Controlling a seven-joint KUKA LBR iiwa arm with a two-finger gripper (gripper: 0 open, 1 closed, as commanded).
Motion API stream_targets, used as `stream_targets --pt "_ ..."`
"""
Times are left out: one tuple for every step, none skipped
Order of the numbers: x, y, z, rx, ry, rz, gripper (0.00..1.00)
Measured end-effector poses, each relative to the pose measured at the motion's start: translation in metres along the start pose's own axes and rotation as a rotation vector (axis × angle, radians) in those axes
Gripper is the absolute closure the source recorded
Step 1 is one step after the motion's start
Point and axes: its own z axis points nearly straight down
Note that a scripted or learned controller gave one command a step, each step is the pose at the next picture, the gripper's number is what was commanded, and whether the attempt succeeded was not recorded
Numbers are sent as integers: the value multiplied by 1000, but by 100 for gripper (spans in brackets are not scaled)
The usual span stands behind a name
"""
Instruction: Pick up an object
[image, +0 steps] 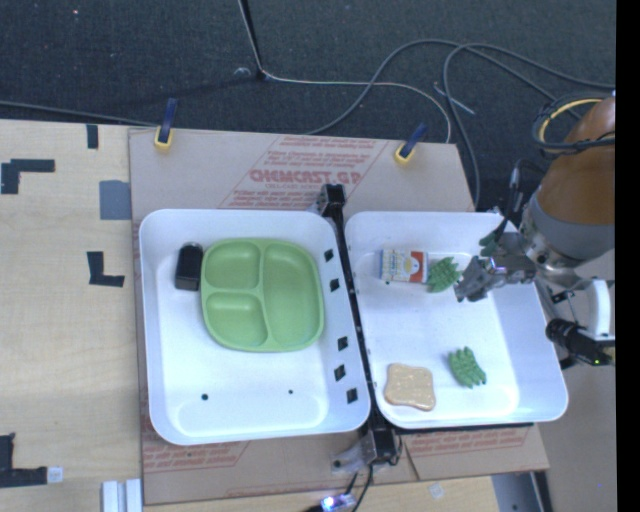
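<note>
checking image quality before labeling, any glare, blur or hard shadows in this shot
Camera view: light is soft and even, with faint shadows beside the green three-compartment plastic plate and the tan toast slice; the shallow white right bin looks bright, slightly washed out; the grey gripper appears soft and low in detail.

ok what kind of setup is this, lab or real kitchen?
Most likely a lab pick-and-place bench: two white bins on clamped cardboard, toy food such as a slice of bread and a green divided plate, loose cables behind.

bare floor mid right bin (520, 330), toast (410, 387), broccoli (466, 367) at front
</note>
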Motion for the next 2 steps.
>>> stream_targets --pt "51 -13 10 1 0 0 100" --pt "99 -15 2 0 1 -2 100"
